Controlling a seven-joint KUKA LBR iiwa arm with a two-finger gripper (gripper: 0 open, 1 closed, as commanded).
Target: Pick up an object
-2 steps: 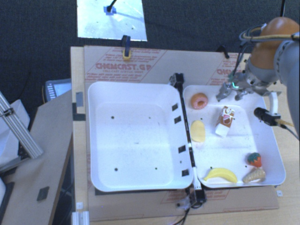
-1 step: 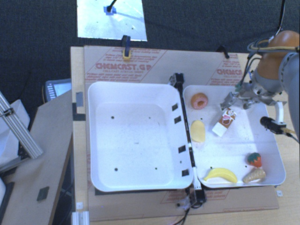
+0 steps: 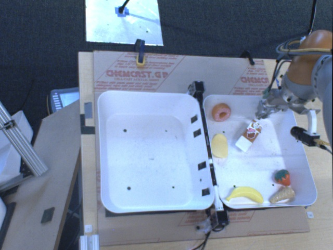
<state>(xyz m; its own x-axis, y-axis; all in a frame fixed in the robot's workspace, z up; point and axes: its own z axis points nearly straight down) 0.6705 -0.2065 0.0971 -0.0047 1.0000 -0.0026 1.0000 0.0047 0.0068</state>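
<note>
I read "CHEMCAST GP" in red on the board (image 3: 138, 73) under both bins. My gripper (image 3: 264, 110) hovers at two o'clock over the right bin (image 3: 304, 163), just above a small white carton (image 3: 249, 136) with a red-brown printed face, lying tilted mid-bin; whether the pincer is spread or pressed together I cannot tell. A pink doughnut (image 3: 221, 112) sits at eleven o'clock, a banana (image 3: 245, 194) at six. The left bin (image 3: 151, 152) offers wide open floor.

You see a yellow clamp (image 3: 140, 60) at the table's far edge, a cardboard sheet (image 3: 156, 72) beneath it.
</note>
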